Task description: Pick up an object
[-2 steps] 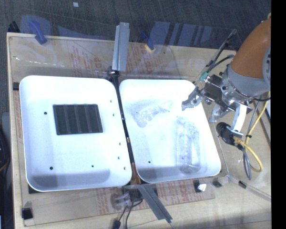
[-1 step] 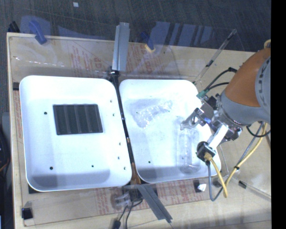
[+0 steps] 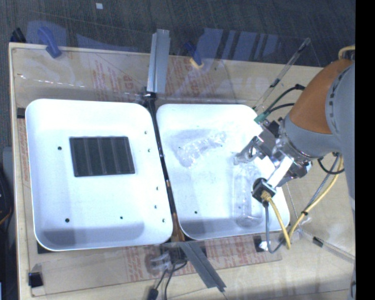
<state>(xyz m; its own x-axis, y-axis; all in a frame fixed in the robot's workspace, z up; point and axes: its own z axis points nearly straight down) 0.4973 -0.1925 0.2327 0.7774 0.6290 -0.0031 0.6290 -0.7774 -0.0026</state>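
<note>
Clear plastic object (image 3: 201, 147) lies left of gripper (image 3: 247, 157), apart; can't tell finger state.

Grey arm (image 3: 337, 114) with orange band, black and yellow cables, silvery end effector (image 3: 253, 152).

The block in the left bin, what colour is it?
Dark grey, with ribbed panels. The block shows best in the camera view, lying flat in the left bin.
</note>
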